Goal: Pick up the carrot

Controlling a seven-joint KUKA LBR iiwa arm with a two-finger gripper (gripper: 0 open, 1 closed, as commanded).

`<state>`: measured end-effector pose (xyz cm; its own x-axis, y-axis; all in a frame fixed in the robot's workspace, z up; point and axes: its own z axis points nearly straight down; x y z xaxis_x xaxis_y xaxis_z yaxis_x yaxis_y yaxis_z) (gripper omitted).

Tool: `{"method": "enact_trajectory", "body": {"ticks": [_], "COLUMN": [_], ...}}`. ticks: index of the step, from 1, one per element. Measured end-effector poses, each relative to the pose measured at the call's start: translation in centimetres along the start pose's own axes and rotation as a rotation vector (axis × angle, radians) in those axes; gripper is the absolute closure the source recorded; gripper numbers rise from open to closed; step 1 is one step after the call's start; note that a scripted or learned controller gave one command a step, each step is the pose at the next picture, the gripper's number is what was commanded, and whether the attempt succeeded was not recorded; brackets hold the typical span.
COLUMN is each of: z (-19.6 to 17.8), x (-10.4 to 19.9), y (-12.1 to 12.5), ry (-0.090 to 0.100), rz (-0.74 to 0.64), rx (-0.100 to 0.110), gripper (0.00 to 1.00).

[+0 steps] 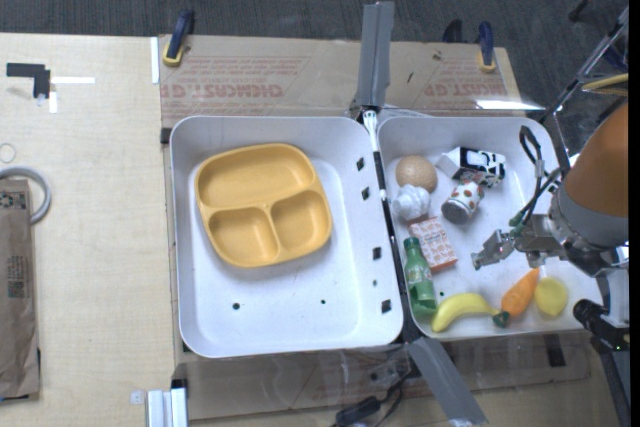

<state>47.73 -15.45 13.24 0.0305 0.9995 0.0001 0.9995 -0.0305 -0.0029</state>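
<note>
You have the claw (497,250) low in the right bin (440,127), its metal fingers (487,256) pointing toward the bin's middle; whether they are spread or pressed together you cannot tell from this angle, and nothing is visibly between them. The carrot (518,295) lies just below and slightly right of the claw, tilted, green stub at its lower end, apart from the fingertips. Right of the carrot, touching or nearly so, sits a lemon (551,296); left of it a banana (459,308) curves along the bin's near wall. Left of the claw you see a small red-and-white box (433,245) and a green bottle (419,273). Above-left of the claw: a tipped can (463,200), a black-and-white item (479,162), a tan round object (416,173) and a white one (410,204). Far left of the claw, the other bin (200,315) holds a yellow divided plate (263,203)
</note>
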Motion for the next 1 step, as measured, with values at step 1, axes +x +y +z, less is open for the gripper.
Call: {"method": "enact_trajectory", "body": {"ticks": [1], "z": [-0.01], "x": [0.0], "y": [0.0], "ry": [0.0], "rz": [0.0], "rx": [0.0], "gripper": [0.0]}}
